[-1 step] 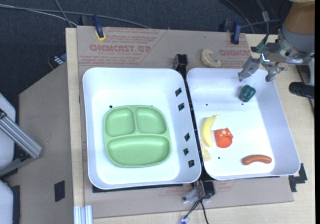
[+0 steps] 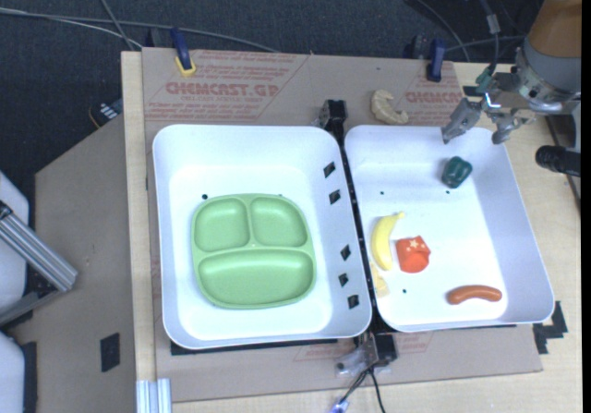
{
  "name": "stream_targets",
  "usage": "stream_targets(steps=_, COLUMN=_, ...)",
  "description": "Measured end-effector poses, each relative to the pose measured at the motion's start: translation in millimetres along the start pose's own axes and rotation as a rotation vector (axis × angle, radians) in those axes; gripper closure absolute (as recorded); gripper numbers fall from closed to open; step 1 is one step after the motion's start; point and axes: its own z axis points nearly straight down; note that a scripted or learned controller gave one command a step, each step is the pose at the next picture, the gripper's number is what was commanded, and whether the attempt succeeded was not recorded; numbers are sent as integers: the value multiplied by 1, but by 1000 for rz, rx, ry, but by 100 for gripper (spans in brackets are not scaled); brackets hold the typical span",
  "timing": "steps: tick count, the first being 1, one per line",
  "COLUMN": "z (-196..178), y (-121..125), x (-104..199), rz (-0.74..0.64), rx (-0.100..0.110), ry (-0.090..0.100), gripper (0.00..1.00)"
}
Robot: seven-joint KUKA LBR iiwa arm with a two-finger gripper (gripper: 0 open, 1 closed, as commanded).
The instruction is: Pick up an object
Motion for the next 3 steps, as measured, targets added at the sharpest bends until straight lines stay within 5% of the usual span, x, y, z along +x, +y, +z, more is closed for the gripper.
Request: stream_targets(steps=3, z=145, y=-1, x=-8, rz=0, rx=4, ry=1, gripper=0)
